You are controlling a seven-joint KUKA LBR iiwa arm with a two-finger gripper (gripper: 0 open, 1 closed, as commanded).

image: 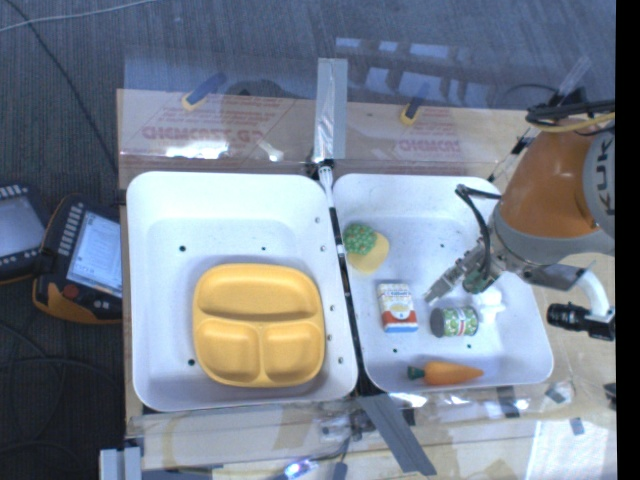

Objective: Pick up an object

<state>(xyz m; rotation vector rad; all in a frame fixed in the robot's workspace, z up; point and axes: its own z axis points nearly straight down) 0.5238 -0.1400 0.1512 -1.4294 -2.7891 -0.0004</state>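
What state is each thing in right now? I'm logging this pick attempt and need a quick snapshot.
Gripper: low in the right bin, above the can, holding nothing that I can see.
Can: lying on its side, free.
Carrot: lying flat near the front wall.
Small carton: lying flat, label up.
Green and yellow toy: resting by the left wall.
Yellow divided tray: right way up in the left bin.
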